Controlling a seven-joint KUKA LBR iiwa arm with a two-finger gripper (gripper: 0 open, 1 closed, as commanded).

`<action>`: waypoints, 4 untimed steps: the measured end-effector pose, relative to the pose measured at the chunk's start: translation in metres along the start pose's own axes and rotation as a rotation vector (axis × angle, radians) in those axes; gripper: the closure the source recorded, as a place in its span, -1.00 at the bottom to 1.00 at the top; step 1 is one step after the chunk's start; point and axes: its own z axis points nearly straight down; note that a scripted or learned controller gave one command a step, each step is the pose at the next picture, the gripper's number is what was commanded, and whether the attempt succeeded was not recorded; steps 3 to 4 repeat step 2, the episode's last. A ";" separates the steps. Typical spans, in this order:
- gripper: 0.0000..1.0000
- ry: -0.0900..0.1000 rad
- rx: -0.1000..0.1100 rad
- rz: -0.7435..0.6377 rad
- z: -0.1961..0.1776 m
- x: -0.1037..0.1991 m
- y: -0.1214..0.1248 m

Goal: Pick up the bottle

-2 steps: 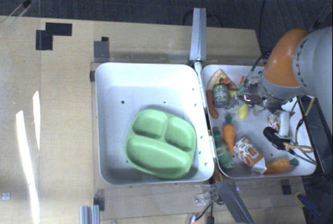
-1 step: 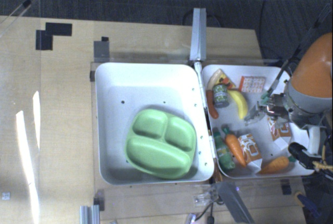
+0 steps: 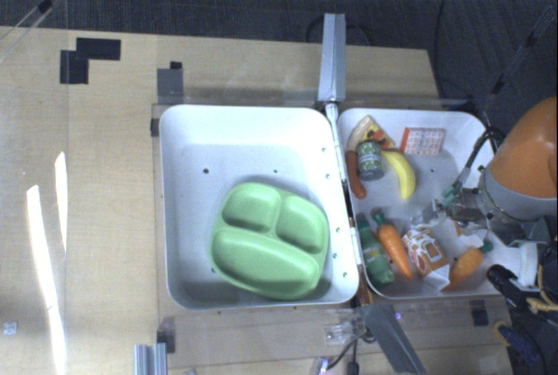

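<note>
1. Reaching in from the right, the arm (image 3: pixel 523 157) hung over the right side of the right bin (image 3: pixel 462 122), with its gripper (image 3: pixel 459 209) low among the things there. Whether the gripper was open or closed could not be told, and nothing was seen held in it.
2. The bottle (image 3: pixel 374 248), as I judged it, was the green one lying along the left wall of the right bin, toward the near corner. An orange carrot (image 3: pixel 394 249) lay just beside it on its right, perhaps touching it.
3. A small carton (image 3: pixel 427 251) lay between the carrot and the gripper. A banana (image 3: pixel 403 174) and a small jar with a green label (image 3: pixel 370 160) lay farther back in the same bin.
4. The left bin (image 3: pixel 187 190) carried a green divided tray (image 3: pixel 270 241), which had no part in the task.
5. The step in hand seemed to be the approach: the gripper was well apart from the bottle, and the pick was not yet done.
6. The next move called for travel to the left across the bin, over the carton and the carrot, and then a descent on the bottle.
7. The wall and the carrot left little room on either side, so the grasp probably had to be aligned across the body of the bottle.
</note>
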 end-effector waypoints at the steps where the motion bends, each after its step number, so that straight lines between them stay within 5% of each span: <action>1: -1.00 0.000 0.000 0.000 0.000 0.000 0.000; 2: -1.00 -0.001 0.004 -0.128 0.030 0.040 -0.006; 4: -1.00 -0.001 0.004 -0.128 0.030 0.040 -0.006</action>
